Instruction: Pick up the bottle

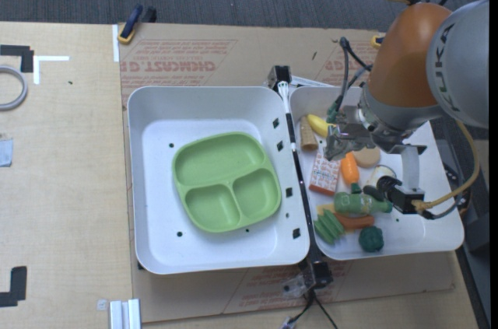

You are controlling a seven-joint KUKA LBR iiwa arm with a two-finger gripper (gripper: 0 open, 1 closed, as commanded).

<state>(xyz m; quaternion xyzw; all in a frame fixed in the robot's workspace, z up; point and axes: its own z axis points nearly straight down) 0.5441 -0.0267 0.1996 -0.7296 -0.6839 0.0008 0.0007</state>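
The bottle (352,203) is green with a dark cap and lies on its side in the front part of the right bin (436,240). My gripper (339,141) hangs below the orange-banded wrist over the middle of that bin, behind the bottle and apart from it. Right under the gripper lie an orange carrot (350,167) and a red-and-white box (324,174). The wrist hides much of the bin's back half.
Around the bottle lie a banana (317,124), a green ridged vegetable (328,226), a second carrot (356,221) and a broccoli (371,239). The left bin (148,226) holds a green divided plate (226,181). A black cable fitting (405,199) hangs right of the bottle.
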